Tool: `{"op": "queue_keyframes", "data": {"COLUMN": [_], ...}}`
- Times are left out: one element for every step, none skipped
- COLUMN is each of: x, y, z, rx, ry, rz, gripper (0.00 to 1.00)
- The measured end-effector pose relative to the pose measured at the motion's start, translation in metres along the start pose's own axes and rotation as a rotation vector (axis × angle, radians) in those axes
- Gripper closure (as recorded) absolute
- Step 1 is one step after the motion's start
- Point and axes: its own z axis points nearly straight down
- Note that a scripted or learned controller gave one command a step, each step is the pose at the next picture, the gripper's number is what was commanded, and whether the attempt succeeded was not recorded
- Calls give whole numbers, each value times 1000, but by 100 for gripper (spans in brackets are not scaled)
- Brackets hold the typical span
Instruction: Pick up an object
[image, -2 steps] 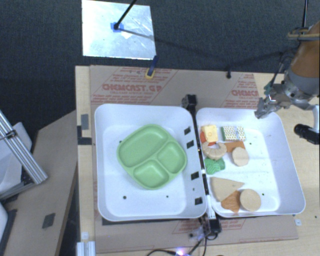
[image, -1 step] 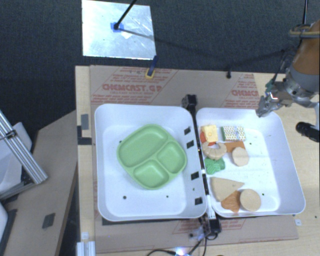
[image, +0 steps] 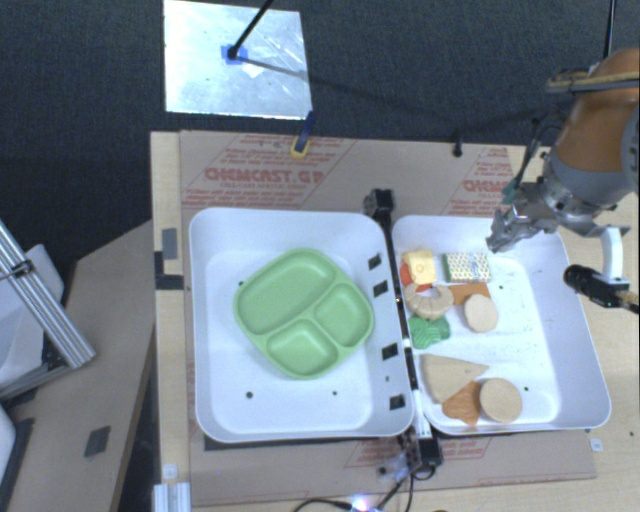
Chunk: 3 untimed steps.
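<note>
white right bin (image: 560, 330) holds toy food, the speckled block (image: 468, 266) nearest the gripper (image: 503, 235); it looks light and stiff, best pinched across its short sides; finger state: cannot tell.

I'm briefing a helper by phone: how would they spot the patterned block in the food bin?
Look in the right bin, at its far end just left of the gripper. The patterned block lies beside a yellow cube; it alone is pale with a dotted pattern.
</note>
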Motion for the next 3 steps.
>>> {"op": "queue_keyframes", "data": {"x": [59, 111, 156], "y": [-13, -36, -58], "z": [-1, -14, -16], "rx": [-1, 0, 0], "ry": [1, 1, 1], "rz": [-1, -2, -1], "gripper": [100, 100, 100]}}
